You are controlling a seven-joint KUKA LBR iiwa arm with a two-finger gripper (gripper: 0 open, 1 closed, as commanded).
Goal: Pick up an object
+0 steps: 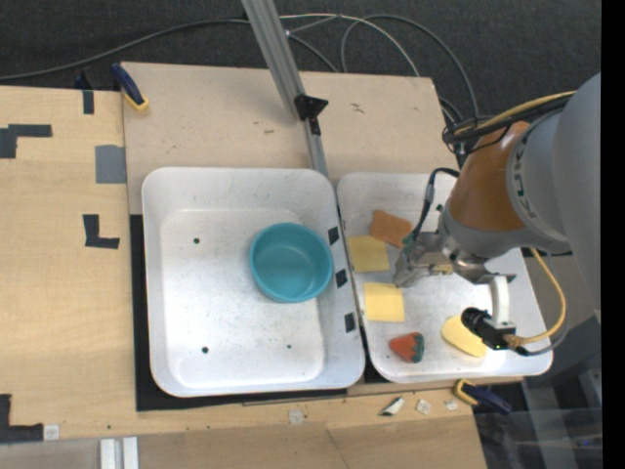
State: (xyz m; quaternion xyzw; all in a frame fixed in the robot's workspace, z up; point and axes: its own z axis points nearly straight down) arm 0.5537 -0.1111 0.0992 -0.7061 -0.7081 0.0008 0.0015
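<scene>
Your hand (408, 265) is hovering just right of two yellow blocks (369, 254); its opening is impossible to tell.

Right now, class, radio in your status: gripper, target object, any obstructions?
Gripper low in right bin, nothing visibly held. Yellow blocks beside it, untouched. Orange block, strawberry crowd nearby.

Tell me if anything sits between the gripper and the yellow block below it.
Nothing visible does. The gripper hangs in the right bin just above and right of the yellow block, with bare bin floor between them.
</scene>
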